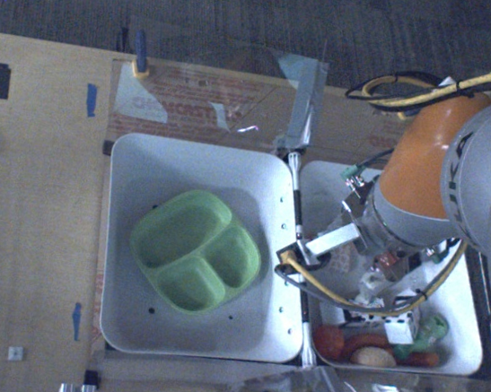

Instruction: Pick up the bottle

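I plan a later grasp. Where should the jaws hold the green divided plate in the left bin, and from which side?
Probably its outer rim, from above: the green plate lies flat, too wide to span. Put one jaw in a compartment, one outside, over bare floor of the left bin.

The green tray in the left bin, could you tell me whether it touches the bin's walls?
Apart. The camera view shows the green tray lying mid-floor in the left bin, with bare white floor showing all around it.

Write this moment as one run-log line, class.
arm: over right bin | claw: low in bin | green tray: left bin | bottle: unidentified
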You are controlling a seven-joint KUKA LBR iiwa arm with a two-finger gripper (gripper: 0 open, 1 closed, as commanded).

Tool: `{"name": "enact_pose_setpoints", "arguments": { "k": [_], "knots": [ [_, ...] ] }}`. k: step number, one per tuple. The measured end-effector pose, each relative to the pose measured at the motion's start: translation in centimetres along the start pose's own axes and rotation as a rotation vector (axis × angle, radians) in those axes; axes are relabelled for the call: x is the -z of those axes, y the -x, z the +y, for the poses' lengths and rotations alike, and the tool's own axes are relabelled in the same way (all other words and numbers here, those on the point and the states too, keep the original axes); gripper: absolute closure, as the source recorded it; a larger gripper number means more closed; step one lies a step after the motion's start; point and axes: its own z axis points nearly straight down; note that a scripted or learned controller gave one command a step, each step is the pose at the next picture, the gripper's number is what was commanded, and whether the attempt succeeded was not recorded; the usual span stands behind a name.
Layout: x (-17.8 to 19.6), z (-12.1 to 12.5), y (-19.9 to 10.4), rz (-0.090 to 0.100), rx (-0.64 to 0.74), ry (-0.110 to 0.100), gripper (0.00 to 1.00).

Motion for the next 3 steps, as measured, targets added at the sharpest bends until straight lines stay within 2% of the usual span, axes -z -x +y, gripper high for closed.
{"name": "enact_pose_setpoints", "arguments": {
  "k": [1, 2, 3],
  "knots": [
    [4.5, 2.1, -1.9, 0.003, -0.174, 0.003, 0.00],
    [-5.5, -4.7, -1.5, 0.000, -0.204, 0.001, 0.00],
    [-9.4, -6.3, -3.2, 0.012, -0.117, -0.007, 0.00]
  ]
}}
